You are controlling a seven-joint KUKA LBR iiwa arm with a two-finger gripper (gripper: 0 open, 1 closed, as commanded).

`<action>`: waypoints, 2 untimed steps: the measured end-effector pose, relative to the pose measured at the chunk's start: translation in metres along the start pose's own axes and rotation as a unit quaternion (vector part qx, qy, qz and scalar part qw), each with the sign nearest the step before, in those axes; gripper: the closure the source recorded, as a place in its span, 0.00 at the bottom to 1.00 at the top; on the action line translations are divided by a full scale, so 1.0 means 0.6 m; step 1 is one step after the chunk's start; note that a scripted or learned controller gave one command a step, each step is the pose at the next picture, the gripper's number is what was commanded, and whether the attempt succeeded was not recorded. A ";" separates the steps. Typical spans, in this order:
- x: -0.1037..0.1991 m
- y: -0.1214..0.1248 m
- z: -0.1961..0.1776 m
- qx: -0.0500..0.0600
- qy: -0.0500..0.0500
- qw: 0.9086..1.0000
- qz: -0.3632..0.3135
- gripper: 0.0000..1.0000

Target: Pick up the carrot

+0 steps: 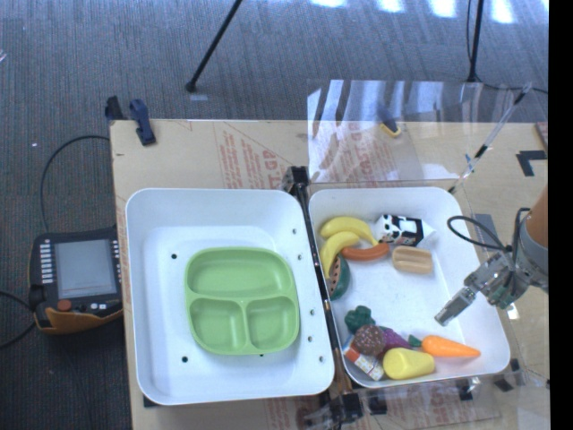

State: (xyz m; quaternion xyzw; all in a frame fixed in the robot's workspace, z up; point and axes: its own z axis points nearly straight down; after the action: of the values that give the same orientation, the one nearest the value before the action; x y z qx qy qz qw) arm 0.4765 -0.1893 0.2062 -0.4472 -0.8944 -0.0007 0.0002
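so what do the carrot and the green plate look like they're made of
The carrot looks like moulded plastic toy food: flat uniform orange with a smooth, slightly glossy skin. The green divided plate also looks plastic, probably matte: one even pale green with soft rounded compartment ridges. At this resolution neither is certain.

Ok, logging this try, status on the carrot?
Gripper above right bin, holding nothing. Carrot lies just below it, untouched. Yellow pear beside the carrot.

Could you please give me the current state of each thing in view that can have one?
carrot: lying flat in the right bin, ungripped
gripper: hovering above the carrot, holding nothing
green tray: sitting flat in the left bin, compartments bare
bananas: lying near the right bin's far left
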 end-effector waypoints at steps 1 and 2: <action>-0.019 -0.002 0.185 -0.006 -0.008 0.999 -0.034 0.00; -0.001 0.015 0.189 -0.005 -0.010 0.981 -0.194 0.00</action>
State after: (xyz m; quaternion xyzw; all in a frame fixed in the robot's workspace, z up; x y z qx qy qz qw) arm 0.4843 -0.1843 0.0928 -0.2652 -0.9641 -0.0009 -0.0117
